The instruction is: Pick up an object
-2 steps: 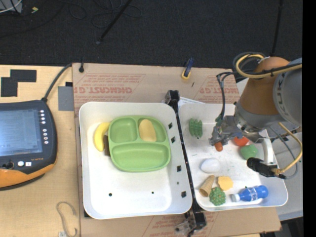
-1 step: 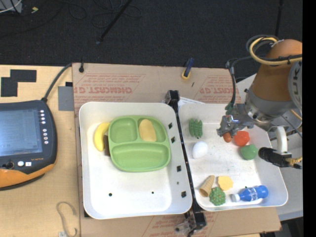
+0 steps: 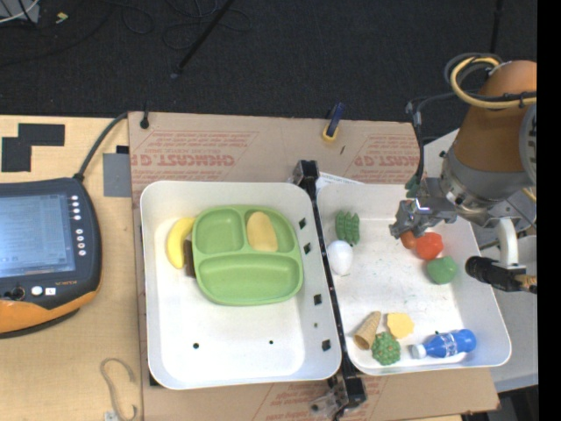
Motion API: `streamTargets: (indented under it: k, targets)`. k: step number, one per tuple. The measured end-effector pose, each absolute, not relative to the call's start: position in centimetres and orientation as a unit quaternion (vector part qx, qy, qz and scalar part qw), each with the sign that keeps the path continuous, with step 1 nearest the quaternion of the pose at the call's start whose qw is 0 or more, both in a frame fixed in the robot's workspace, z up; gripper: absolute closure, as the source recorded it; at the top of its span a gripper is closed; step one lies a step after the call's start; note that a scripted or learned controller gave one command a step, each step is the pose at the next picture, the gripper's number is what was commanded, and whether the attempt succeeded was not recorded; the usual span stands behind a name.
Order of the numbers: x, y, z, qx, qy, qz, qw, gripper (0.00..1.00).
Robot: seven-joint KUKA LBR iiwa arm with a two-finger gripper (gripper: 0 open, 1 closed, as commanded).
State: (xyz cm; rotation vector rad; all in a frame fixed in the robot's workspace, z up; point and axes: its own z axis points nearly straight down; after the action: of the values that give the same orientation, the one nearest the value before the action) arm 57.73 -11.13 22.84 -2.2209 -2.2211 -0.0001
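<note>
The grey arm with the orange band is low over the right-hand shallow white bin [image 3: 491, 340], and its two-finger gripper [image 3: 412, 222] sits right at a small round red-orange toy fruit [image 3: 427, 246] near the bin's far right side. From where I stand the fingers look to be touching the fruit's upper left edge, but whether the jaws are spread or closed I cannot tell; the wrist hides them, and I see nothing clearly held between them.

The red fruit looks like the target. Just beside it, down and to the right, lies a round green toy fruit [image 3: 442, 270]. That is the worry: the two are near enough that a closing finger could nudge the green one or land between them. A smooth round ball may also squirt out sideways if the grip lands off-centre, and it seems off-centre now.

Elsewhere in this bin: a spiky dark green toy [image 3: 348, 227], a white egg-shaped piece [image 3: 339, 257], a tan cone [image 3: 368, 327], a yellow wedge [image 3: 400, 325], a bumpy green broccoli-like toy [image 3: 385, 349] and a small blue-and-white bottle [image 3: 447, 345], all well apart from the gripper. The left bin [image 3: 175, 340] carries a green divided plastic plate [image 3: 245, 270] and a yellow banana [image 3: 178, 241].
</note>
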Motion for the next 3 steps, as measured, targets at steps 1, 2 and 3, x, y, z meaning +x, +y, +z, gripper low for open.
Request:
streamTargets:
  k: [1, 2, 3]
  targets:
    - [59.7, -6.5, 21.7, -0.706, -0.709, 0.0002, 0.002, 1.0]
    - [61.9, -1.8, 21.3, -0.705, -0.709, 0.0001, 0.001, 1.0]
    - [63.8, 0.8, 21.9, -0.706, -0.708, 0.0, 0.001, 1.0]
